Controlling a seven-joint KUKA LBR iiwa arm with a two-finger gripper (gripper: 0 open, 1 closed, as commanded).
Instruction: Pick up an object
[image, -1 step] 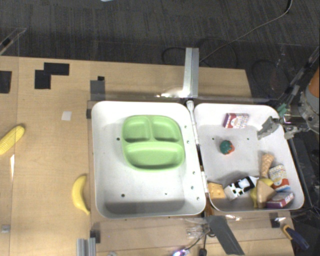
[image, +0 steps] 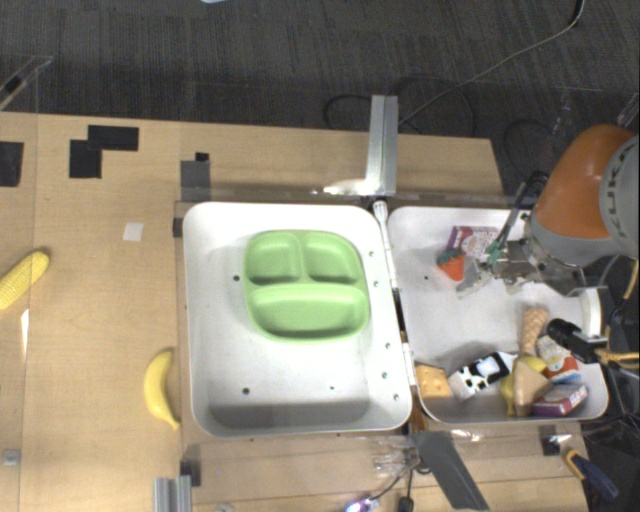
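Metal bracket (image: 455, 478) and loose wires sit at the bottom edge, closest to the lens, partly cut off. No readable writing anywhere; packaging on the purple packet (image: 465, 240) and the small box (image: 560, 402) is too blurred to make out.

Bench (image: 90, 330) is light wood with black marker patches at the upper left; dark carpet and cables lie beyond its far edge. Two white bins sit side by side on it. Left bin (image: 215, 330) holds a green divided tray (image: 303, 282). Right bin (image: 440, 320) holds clutter: a red item (image: 452, 266) touching the purple packet near the top, then along the bottom edge a cracker-like square (image: 432, 381), a black-and-white toy (image: 479, 375), a yellow wedge (image: 524, 381), a cone (image: 532, 326) and the box, all crowded together and overlapping.

Banana (image: 160, 388) lies on the bench just left of the left bin; corn cob (image: 22, 280) is cut off at the left border.

Pincer (image: 480, 270) hangs over the upper part of the right bin, just right of the red item; fingers look slightly parted, nothing visible between them. Arm (image: 590, 195) is cropped at the right.
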